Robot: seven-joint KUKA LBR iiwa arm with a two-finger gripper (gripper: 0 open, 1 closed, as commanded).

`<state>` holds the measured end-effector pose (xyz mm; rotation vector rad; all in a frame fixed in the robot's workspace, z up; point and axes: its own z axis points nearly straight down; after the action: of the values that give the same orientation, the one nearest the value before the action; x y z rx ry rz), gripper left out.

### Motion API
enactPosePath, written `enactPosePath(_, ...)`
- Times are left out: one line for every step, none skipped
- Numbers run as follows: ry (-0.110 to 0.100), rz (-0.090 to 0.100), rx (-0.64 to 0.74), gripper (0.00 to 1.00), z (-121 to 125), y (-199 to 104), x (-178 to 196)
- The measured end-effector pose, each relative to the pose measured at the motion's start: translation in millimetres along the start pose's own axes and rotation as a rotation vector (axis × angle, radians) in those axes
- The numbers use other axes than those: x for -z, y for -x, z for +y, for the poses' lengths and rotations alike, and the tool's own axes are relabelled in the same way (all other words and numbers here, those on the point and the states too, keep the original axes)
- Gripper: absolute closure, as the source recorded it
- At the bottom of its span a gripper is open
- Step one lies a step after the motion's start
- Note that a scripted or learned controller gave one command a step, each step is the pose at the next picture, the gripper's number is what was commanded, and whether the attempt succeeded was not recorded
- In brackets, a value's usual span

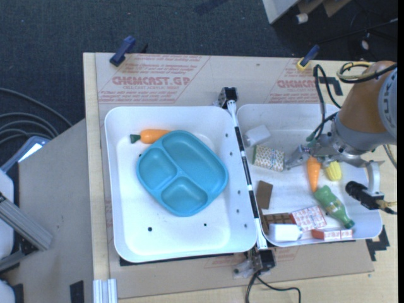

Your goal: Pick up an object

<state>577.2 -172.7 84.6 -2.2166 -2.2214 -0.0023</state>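
Observation:
My gripper hangs over the middle of the right bin, below the grey wrist and orange band. Directly under it lies an orange toy carrot, with a small yellow piece beside it on the right. A green bottle lies just in front of these. To the left are a patterned box and a grey block. Whether the gripper touches the carrot cannot be made out.
The left bin holds a blue divided plate and a second carrot at its back. Near the right bin's front lie a brown block, a chocolate bar, a red-and-white packet and a white piece.

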Motion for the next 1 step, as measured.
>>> enactPosePath(0.001, -0.002, -0.001, 1.00, 0.3, 0.8, 10.3)
